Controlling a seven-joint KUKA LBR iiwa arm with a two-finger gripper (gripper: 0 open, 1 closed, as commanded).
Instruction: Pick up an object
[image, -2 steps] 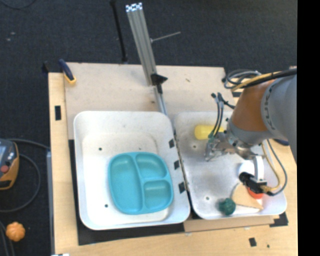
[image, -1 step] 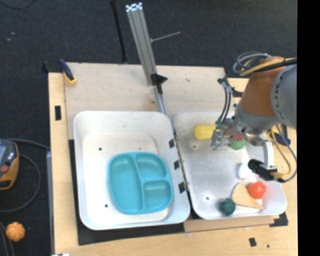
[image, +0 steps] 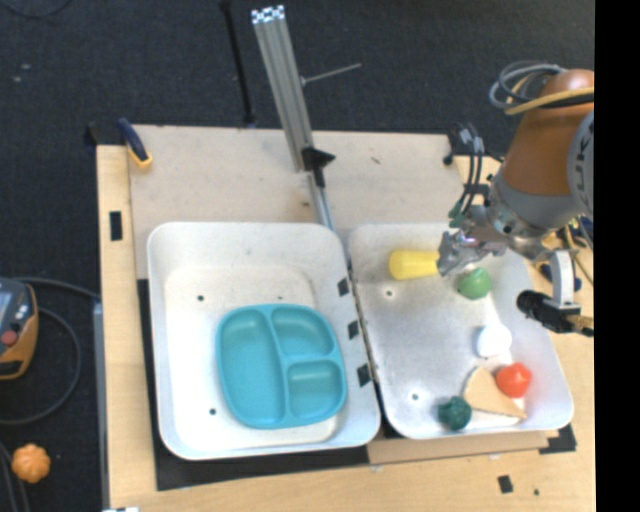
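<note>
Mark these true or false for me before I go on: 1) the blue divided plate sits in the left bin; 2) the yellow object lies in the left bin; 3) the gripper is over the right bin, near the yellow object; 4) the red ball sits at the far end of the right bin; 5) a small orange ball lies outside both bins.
1) True: the blue divided plate lies in the left bin.
2) False: the yellow object lies in the right bin.
3) True: the gripper is just right of it.
4) False: the red ball is at the near end.
5) True: the orange ball lies near the bench's left corner.
</note>
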